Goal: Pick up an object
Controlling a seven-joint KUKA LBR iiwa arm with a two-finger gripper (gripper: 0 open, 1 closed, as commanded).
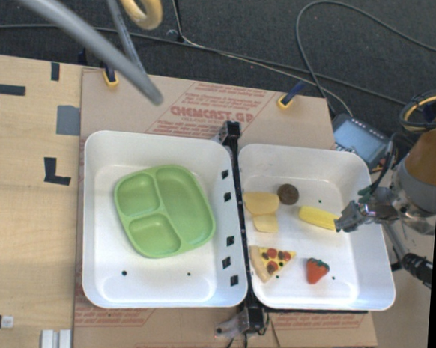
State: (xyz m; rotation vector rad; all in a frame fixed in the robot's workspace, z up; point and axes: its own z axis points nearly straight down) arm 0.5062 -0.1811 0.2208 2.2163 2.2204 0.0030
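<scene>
- Wooden bench in the camera view carries a cardboard sheet under two white bins
- left bin holds a green divided plate
- right bin holds a yellow corn cob, brown cookie, two cheese pieces, pizza slice and strawberry
- gripper sits at the cob's right end, just beside it; whether its jaws are spread or pressed together I cannot tell
</scene>
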